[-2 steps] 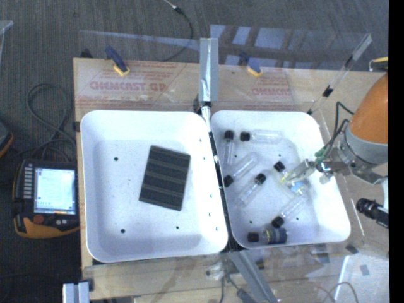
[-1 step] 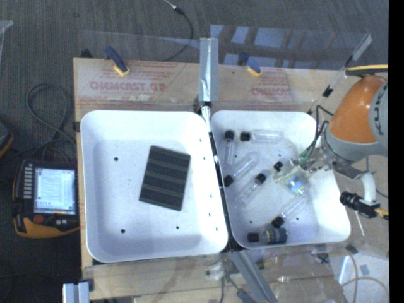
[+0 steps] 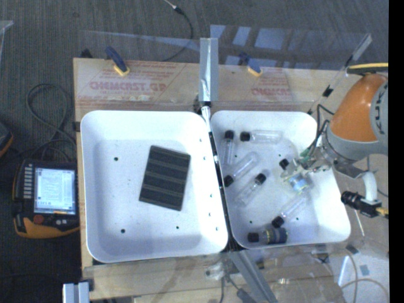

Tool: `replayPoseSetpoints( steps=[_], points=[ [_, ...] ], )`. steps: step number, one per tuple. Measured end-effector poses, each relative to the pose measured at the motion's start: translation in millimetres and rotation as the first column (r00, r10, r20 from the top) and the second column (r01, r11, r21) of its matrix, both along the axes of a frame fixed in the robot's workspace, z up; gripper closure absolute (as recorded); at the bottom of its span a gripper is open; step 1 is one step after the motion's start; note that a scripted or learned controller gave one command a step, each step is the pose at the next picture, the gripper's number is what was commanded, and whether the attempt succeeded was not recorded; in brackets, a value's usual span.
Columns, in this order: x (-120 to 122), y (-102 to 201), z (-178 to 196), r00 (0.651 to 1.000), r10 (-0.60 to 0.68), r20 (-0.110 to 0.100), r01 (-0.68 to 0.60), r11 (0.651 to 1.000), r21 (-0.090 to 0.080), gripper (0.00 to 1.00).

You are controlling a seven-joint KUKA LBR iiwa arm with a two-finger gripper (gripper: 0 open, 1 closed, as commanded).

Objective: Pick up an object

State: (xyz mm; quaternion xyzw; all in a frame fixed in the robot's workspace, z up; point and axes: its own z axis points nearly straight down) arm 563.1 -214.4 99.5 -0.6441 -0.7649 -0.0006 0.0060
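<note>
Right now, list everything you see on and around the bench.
left bin: one, white, bench left half
ribbed pad: one, dark grey, lying flat in the left bin
right bin: one, white, bench right half
vials: several, clear with black caps, scattered in the right bin; exact count unclear
clamps: two, blue and yellow, on the bench's far edge
handheld controller: one, black and orange with a lit screen, on the floor to the left
arm: one, grey with orange band, reaching in from the right
pincer: one, over the right bin among the vials
</note>
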Motion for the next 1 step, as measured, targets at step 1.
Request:
replayPoseSetpoints(
  steps=[1],
  points=[
    [34.2, 65.8, 112.4, 0.999, -0.049, 0.003, 0.049, 0.999, -0.008, 1.0]
  ],
)
